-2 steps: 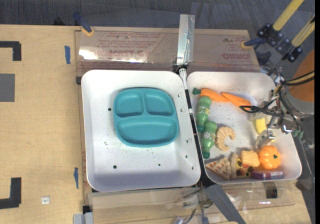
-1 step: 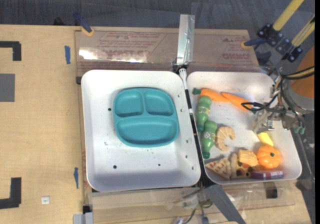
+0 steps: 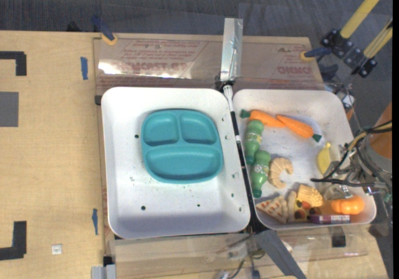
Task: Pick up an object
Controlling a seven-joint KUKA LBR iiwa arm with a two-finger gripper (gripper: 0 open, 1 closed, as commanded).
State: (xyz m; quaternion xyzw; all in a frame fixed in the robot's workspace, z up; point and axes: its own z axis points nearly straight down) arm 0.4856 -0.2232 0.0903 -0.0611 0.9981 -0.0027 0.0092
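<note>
Poster: Visibility is rough at the right edge of this shot. What can you actually make out there?

Reply: Not a lot. The arm [image 3: 381, 147] is cut off by the frame, so you only get a sliver of it, low over the right bin's [image 3: 293, 94] far-right side. The tool [image 3: 349, 178] is buried in a tangle of dark cables, and I can't tell if it's open or closed. Nothing is visibly gripped.

Poster: Where's the stuff you'd pick up?

Reply: All of it is in the right bin. Two carrots [image 3: 268, 119] lie near the top, and green bottles [image 3: 254, 137] line the left wall. The croissant [image 3: 280, 170] is mid-bin and the banana [image 3: 324, 158] is just beside the cables. The front corner is a pile: a pizza slice [image 3: 277, 208], a small orange piece [image 3: 346, 206], and some bits overlapping so much I can't name them. That orange piece sits right under the cable mess, partly covered.

Poster: Any room to move?

Reply: The middle of the right bin, between the carrots and the croissant, is bare white floor. The front right corner is crowded right up to the rim. The left bin [image 3: 124, 209] holds a teal divided plate [image 3: 182, 146] in its centre, well apart from the walls. The two bins touch along their shared edge, and you've got open counter [image 3: 43, 165] off to the left.
</note>
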